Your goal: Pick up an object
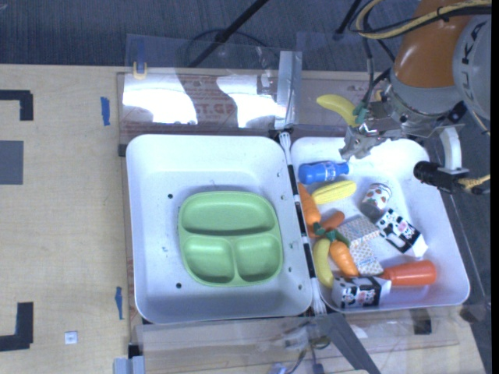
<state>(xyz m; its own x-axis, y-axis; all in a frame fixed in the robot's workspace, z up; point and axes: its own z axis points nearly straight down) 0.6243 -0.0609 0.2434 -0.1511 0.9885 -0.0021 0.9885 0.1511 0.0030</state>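
The right bin [448, 232] holds a heap of small objects. Among them are a blue bottle [322, 171], a yellow piece [334, 191], two carrots [309, 206] [341, 259], a black-and-white carton [401, 232] and an orange-red bottle [408, 272]. My gripper [355, 142] hangs over the back left part of this bin, just above and right of the blue bottle. I see nothing held in it. A yellow banana [337, 106] lies beyond the bin's back rim, just left of the wrist.
The left bin [148, 209] holds a green divided plate [230, 236]. A round brown-and-white toy [376, 197], a patterned cloth [360, 240] and a second small carton [360, 293] also lie in the right bin. A clear panel [203, 100] stands behind the bins.
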